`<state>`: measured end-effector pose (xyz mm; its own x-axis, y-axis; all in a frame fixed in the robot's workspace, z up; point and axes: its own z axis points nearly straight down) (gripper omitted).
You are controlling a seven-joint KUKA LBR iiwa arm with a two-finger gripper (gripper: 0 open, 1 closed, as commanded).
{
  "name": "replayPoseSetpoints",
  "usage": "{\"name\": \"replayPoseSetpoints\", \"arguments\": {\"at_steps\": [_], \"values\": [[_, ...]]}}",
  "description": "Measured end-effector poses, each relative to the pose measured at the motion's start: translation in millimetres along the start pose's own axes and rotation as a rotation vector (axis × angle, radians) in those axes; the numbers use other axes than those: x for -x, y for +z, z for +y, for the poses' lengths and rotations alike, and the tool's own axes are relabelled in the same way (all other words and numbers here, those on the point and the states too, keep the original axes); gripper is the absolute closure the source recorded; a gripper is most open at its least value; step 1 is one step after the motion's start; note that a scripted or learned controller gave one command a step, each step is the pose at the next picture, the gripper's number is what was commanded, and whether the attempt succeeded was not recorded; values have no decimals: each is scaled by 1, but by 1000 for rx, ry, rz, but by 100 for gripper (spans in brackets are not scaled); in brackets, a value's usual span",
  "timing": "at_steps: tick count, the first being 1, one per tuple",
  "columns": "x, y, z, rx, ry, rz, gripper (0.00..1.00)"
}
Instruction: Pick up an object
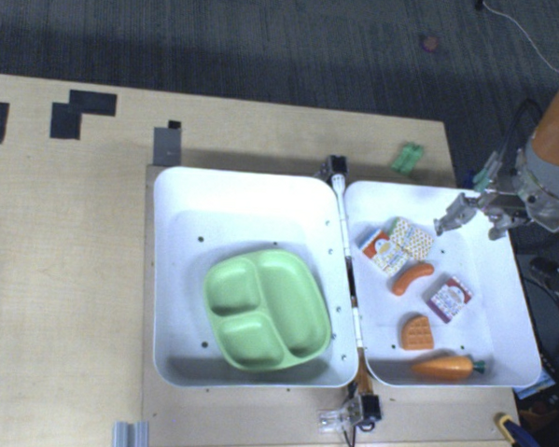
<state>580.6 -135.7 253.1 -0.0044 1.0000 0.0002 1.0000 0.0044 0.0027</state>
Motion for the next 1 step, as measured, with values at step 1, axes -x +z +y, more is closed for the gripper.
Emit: {"name": "replayPoseSetpoints", "arguments": {"at_steps": [1], "values": [[2,154,25,7,2,-3,0]]}}
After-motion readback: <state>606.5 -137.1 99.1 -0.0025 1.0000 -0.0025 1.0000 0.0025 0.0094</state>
